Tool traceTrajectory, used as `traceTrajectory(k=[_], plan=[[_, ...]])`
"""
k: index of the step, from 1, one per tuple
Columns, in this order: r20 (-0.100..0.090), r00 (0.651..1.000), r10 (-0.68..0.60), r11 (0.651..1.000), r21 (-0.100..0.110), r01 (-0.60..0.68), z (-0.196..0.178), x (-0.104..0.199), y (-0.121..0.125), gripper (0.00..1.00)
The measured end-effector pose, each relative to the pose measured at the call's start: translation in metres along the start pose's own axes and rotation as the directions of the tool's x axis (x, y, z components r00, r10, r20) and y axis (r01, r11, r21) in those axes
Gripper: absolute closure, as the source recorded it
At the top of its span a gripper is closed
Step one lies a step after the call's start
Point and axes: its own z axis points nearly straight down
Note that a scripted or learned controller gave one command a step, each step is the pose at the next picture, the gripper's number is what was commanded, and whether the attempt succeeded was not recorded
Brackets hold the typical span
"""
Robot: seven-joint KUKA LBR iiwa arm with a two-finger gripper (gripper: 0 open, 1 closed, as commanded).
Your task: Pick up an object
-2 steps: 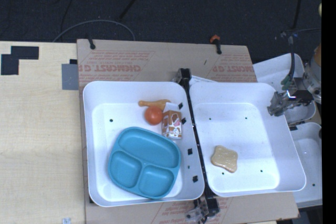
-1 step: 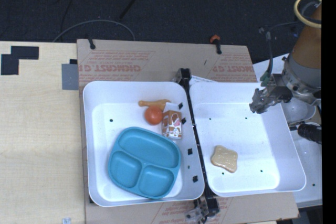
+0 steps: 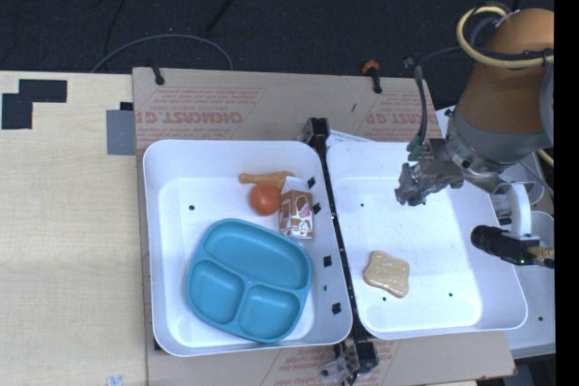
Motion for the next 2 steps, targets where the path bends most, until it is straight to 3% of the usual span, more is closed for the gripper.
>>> traceTrajectory(k=[2], plan=[[0.000,1.000,-0.002,1.000,-0.001,0.002,0.002,0.094,0.004,1.00]])
